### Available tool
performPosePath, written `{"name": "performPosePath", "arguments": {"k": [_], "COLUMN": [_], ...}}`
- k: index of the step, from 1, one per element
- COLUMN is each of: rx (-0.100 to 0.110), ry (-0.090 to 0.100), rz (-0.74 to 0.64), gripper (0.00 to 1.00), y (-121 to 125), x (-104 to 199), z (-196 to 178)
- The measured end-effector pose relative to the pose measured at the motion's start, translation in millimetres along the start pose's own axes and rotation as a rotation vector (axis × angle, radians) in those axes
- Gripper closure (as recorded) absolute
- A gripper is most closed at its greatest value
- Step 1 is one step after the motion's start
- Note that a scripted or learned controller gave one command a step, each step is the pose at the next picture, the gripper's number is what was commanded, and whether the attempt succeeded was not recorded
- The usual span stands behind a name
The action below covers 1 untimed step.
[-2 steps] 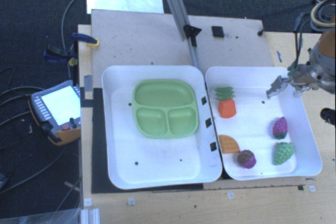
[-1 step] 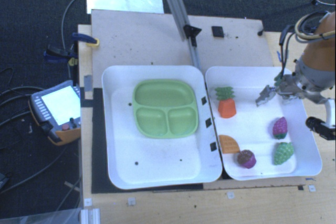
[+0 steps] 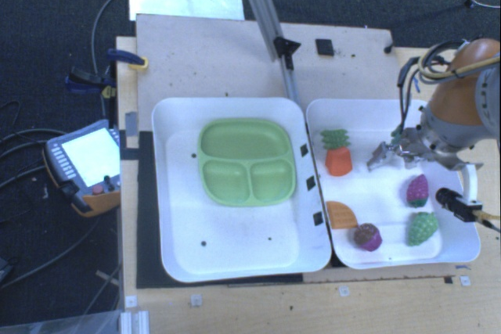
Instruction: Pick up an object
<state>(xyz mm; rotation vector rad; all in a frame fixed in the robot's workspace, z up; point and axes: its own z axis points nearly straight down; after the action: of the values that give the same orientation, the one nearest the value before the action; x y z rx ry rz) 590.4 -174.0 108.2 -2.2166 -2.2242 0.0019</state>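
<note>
1. We see the gripper (image 3: 381, 156) over the right bin (image 3: 470, 246) – fingers spread, grasping nothing.
2. The toy carrot (image 3: 337, 152) (orange, green top) lies just left of it – apart.
3. The left bin (image 3: 180, 246) bears a green divided plate (image 3: 246, 160).

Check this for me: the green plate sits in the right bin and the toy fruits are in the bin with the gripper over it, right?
Not quite. The camera view shows the green plate in the left bin, not the right one. The rest holds: the toy fruits lie in the right bin, where the gripper hangs over them.
</note>
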Motion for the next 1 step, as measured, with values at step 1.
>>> {"name": "performPosePath", "arguments": {"k": [1], "rx": [-0.005], "ry": [-0.001], "rz": [0.001], "gripper": [0.00], "y": [1.8], "x": [-0.2], "z": [22.2]}}
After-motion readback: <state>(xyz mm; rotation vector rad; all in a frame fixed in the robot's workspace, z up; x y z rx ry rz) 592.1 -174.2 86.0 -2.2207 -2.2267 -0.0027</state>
